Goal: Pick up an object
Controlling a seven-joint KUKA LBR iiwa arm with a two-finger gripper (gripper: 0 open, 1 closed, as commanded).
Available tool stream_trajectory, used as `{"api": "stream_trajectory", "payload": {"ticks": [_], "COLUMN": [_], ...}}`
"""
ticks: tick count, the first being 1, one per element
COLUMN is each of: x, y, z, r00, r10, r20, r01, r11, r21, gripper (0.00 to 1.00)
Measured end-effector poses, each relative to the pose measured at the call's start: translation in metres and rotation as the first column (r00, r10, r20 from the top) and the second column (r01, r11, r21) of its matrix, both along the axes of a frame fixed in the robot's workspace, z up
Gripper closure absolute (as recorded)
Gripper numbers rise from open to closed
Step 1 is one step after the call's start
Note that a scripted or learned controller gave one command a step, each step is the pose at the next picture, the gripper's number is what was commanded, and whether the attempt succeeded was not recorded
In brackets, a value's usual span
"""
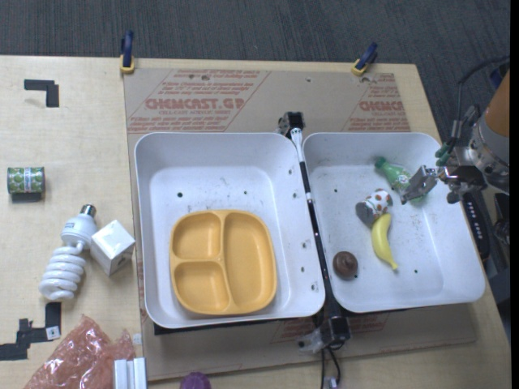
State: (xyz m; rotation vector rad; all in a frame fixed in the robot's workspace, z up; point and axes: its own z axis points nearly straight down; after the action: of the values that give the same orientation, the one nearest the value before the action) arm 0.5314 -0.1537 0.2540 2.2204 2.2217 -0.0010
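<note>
The right bin (454, 286) holds a green bottle-shaped object (392, 171) near its far side. A small white and grey toy (374, 206) lies in the middle, with a yellow banana (382, 240) just below it. A round brown object (345, 263) sits at the front left. My gripper (420, 185) reaches in from the right edge and hangs over the right end of the green object, very close to it or touching it. The rest of the arm is cut off at the frame's right side.
The left bin (154, 217) carries a yellow divided plate (223, 262). On the bench to the left lie a spiral light bulb (66, 254), a white cube (112, 245), a green roll (25, 181) and a pink mesh bag (77, 355).
</note>
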Motion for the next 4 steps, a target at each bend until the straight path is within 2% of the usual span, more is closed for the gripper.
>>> {"api": "stream_trajectory", "payload": {"ticks": [1,2,3,4], "x": [-0.002,-0.001,-0.030,-0.053], "y": [0.032,0.032,0.053,0.055], "z": [-0.161,-0.151,-0.064,-0.073], "r00": [1.000,1.000,1.000,1.000], "r10": [-0.002,-0.004,-0.001,-0.002], "r20": [-0.001,0.002,0.002,0.001], "r01": [0.002,0.004,0.001,0.002], "r11": [1.000,1.000,1.000,1.000], "r21": [0.001,0.000,0.000,0.000], "gripper": [0.00,1.00,1.00,1.00]}}
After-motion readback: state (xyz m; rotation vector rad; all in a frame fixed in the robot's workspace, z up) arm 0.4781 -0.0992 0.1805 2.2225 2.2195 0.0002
